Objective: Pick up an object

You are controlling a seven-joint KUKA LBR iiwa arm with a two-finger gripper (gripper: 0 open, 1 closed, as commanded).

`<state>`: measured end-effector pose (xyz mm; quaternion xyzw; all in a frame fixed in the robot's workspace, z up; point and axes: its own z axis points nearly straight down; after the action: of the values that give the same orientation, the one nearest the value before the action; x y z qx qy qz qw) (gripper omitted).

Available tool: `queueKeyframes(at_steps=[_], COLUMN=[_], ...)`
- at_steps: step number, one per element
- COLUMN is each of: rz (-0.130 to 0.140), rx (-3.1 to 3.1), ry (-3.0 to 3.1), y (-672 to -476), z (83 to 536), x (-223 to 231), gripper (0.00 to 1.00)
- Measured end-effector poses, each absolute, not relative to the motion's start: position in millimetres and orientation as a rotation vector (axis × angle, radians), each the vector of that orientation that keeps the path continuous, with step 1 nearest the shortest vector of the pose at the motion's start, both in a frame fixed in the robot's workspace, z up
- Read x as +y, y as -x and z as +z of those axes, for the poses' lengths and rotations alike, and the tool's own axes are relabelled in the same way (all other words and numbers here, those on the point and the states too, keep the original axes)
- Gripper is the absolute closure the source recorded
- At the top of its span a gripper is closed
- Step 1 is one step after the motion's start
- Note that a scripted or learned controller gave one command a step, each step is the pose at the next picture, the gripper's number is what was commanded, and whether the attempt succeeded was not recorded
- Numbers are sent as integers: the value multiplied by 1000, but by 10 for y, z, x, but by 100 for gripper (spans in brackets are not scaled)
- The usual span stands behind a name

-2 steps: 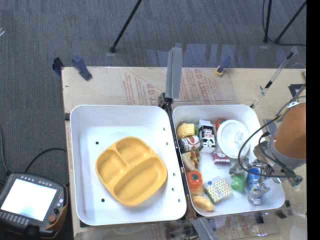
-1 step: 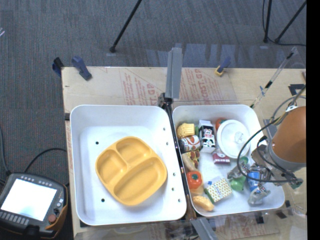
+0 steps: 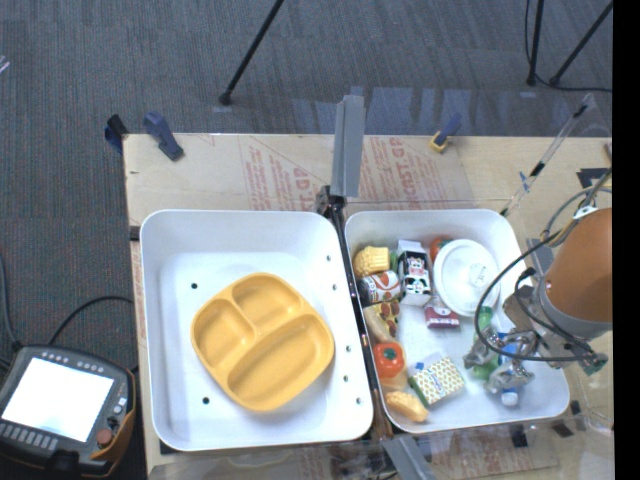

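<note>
Gripper (image 3: pixel 508 360) down in the right bin's (image 3: pixel 500 224) near right corner, right by some green and blue bits (image 3: pixel 487 366); can't tell how the jaws stand. Toys piled along that bin's left side, tomato (image 3: pixel 389 357) included. Yellow divided plate (image 3: pixel 262 339) alone in the left bin (image 3: pixel 165 298).

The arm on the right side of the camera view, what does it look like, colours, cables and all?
The arm shows a broad rounded orange band with grey metal below it toward the wrist. Black cables loop out around that part in wide arcs. The gripper is a small silver-grey metal assembly with dark parts; finer detail is too small to tell.
</note>
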<state>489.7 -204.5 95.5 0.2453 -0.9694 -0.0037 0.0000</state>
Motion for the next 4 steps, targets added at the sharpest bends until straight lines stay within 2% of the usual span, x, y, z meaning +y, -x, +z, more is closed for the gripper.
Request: queueKeyframes(at_steps=[1, 2, 3, 4], rz=[-6, -3, -3, -3], rx=[-3067, -3124, -3139, -3140], ry=[-680, -337, 78, 77], y=[-5055, -5186, -5317, -5318], z=[868, 972, 865, 866], x=[-1424, -1107, -1049, -1048], gripper=[100, 100, 100, 0])
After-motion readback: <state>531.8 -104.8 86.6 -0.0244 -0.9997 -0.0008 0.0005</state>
